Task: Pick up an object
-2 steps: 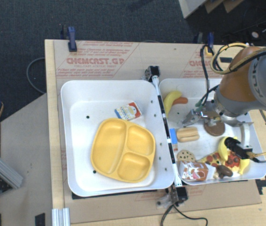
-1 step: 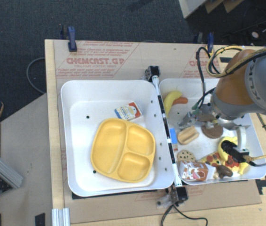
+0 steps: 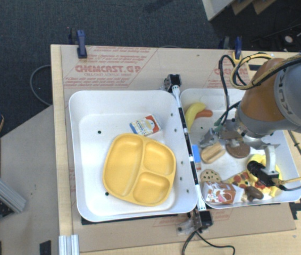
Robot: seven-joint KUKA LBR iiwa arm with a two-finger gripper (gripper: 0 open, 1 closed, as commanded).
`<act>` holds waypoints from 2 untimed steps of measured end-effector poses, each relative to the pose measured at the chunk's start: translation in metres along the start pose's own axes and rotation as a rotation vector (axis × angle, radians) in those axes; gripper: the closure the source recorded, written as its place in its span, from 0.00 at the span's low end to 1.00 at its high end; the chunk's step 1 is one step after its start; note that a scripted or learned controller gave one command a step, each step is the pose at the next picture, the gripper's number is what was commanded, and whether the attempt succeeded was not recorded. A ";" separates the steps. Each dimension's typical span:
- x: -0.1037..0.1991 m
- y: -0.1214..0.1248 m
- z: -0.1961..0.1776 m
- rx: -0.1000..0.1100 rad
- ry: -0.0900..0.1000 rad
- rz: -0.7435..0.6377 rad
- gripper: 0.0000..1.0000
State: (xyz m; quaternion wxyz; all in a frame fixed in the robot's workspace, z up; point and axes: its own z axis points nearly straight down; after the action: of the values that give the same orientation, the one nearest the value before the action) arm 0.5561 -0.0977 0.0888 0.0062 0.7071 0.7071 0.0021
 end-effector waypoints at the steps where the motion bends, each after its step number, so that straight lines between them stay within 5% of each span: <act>1: -0.001 0.001 -0.011 -0.005 -0.002 0.002 1.00; 2: -0.055 0.012 -0.086 0.003 0.000 0.004 1.00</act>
State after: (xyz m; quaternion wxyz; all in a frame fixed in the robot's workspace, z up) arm 0.5669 -0.1526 0.1754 0.0051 0.7084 0.7057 0.0011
